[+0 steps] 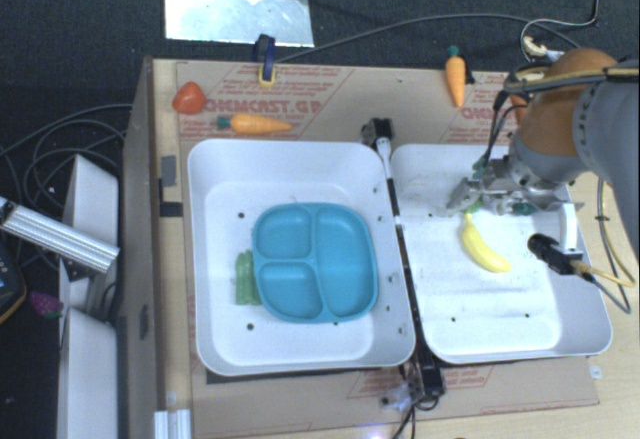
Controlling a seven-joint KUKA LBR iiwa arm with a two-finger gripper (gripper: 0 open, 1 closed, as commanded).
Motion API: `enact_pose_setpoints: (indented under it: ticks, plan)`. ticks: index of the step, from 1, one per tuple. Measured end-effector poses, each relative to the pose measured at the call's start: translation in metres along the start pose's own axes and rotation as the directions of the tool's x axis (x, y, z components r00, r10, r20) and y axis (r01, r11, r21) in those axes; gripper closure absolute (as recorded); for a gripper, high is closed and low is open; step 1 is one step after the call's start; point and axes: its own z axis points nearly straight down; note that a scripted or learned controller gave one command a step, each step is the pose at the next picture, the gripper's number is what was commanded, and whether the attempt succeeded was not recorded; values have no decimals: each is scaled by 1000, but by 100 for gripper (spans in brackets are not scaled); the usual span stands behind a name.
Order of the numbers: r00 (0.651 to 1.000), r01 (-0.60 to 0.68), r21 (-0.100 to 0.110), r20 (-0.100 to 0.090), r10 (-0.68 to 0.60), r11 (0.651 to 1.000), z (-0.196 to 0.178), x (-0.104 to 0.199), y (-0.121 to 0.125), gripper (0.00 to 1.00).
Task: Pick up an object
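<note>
Yellow against the white plastic, a toy banana (484,248) lay loose on the floor of the right bin (520,327), the likeliest thing to pick. The gripper (487,193) hung just above the banana's upper end, apparently lining up over it; nothing was held, and how far it stood open could not be told. A blue divided plate (315,262) sat in the left bin (220,227), well apart.

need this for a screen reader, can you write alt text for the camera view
A grey robot arm reaches from the right, its gripper low in the right white bin just above a yellow banana. The left white bin holds a blue divided plate beside a green item.
</note>
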Motion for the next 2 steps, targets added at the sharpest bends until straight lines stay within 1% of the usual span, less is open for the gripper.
enact_pose_setpoints:
  ticks: [1, 2]
  plan:
    - [1000, 0, 1, -1, 0, 1000, -2, 32, -52, 0]
    - [1000, 1, -1, -1, -1, 1000, -12, 32, -51, 100]
